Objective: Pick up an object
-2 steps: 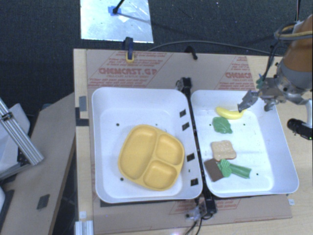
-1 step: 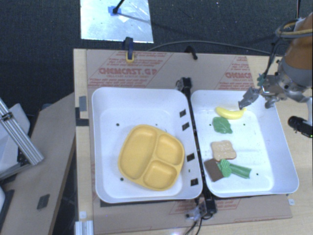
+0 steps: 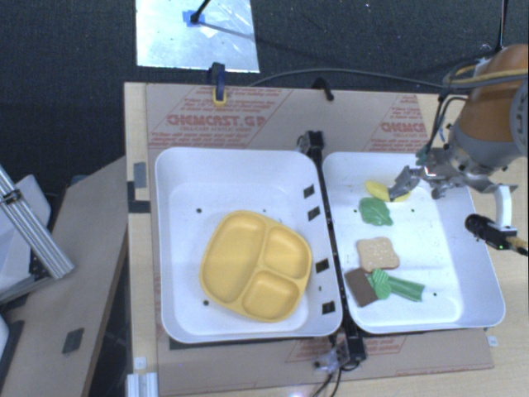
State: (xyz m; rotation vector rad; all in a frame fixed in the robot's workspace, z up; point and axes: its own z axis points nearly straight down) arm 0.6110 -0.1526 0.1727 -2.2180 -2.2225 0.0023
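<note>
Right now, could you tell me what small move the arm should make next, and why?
Probably lower the claw a little onto the yellow piece. It sits at that piece's right edge in the right bin, and I see nothing between its tips.

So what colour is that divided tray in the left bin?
Yellow: the divided tray shows plainly in the camera view.

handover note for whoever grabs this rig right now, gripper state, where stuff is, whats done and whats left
Gripper: low in the right bin, at the yellow piece; nothing visibly held.
Right bin also holds: green leafy piece, toast slice, brown block, green stalk piece, all lying on the floor.
Left bin: yellow divided tray.
Done: arm has reached into the bin.
Left: secure a grasp and lift an object.
</note>
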